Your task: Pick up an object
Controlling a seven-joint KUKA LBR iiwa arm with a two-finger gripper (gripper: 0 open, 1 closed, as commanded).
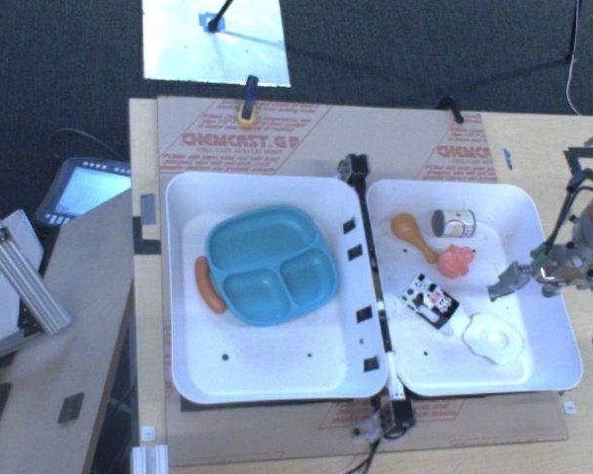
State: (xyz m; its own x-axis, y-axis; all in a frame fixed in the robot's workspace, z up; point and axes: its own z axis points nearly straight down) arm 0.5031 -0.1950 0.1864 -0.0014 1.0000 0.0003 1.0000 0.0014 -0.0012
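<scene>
The right bin (549, 227) holds several small items. An orange-tan drumstick-shaped piece (413, 234) lies at its upper left, with a small can (456, 224) on its side beside it. A pink toy (457, 262) sits near the middle. Below it lie a black-and-white cow-patterned box (431, 301) and a white fried-egg toy (493, 338). My gripper (505, 284) hangs over the right half of this bin, just right of the pink toy and above the egg, with nothing seen in it.
The left bin (183, 309) holds a blue divided plate (271, 276) and an orange sausage (209, 284) at the plate's left. A black ridge (369, 284) divides the two bins. A tablet (84, 194) and metal rails (20, 275) stand off the bench's left.
</scene>
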